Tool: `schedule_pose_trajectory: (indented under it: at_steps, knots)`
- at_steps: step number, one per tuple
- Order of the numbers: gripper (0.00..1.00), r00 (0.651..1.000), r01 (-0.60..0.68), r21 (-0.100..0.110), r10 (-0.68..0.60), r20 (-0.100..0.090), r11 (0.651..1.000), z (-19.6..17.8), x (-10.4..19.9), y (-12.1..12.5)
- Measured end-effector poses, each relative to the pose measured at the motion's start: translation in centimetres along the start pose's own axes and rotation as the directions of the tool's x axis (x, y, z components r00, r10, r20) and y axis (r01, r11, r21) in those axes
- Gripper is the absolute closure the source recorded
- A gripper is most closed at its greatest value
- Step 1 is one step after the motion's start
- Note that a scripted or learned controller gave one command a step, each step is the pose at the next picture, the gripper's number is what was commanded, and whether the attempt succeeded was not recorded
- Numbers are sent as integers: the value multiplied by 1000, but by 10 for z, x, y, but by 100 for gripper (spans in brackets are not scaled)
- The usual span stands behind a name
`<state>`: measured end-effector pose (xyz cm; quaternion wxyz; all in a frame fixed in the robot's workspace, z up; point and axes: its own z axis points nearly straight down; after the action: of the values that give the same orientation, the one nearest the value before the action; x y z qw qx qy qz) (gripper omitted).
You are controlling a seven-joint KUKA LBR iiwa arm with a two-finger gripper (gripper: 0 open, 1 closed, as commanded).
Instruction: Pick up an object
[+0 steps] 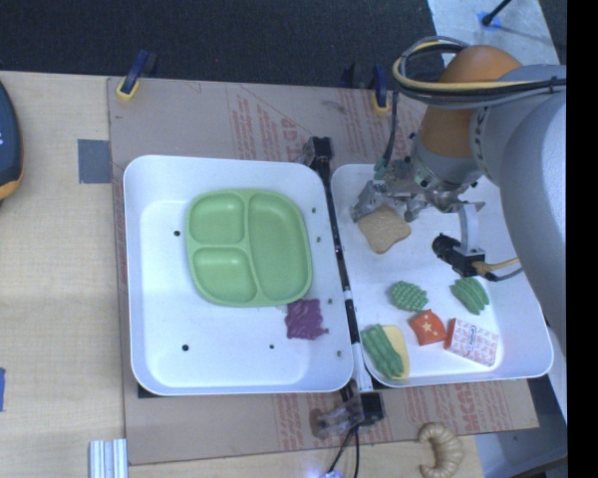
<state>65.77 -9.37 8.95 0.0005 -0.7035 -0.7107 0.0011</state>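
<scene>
The claw (387, 207) is hanging low over the far end of the right bin (523, 366), directly above a tan slice of toy bread (384, 232), and whether it is clenched or released I cannot tell from this slanted view. The bread is lying flat on the bin floor, just beneath the metal tips, so it is probably the piece being targeted; nothing is visibly being carried.

The other candidates are sitting nearer the camera in the same bin: two ridged green leafy pieces (408, 294), a red block with a yellow mark (429, 327), a pale printed red-and-white packet (472, 342), and a green ribbed vegetable resting against a yellow piece (386, 352) in the near corner. They are lying apart from one another, which is leaving room for a descent.

The left bin (149, 366) is holding a smooth, matte green divided plate (249, 247) with three compartments, and a crumpled purple lump (305, 319) is sitting just beside its near edge. Both bins are resting on a cardboard sheet (229, 108) on the wooden tabletop (50, 297).
</scene>
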Motion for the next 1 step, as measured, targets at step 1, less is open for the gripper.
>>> schedule_pose_trajectory:
  at_steps: [1]
  knots:
    - [0, 1000, -4, 2, 4, 0, 1000, -2, 0, -2]
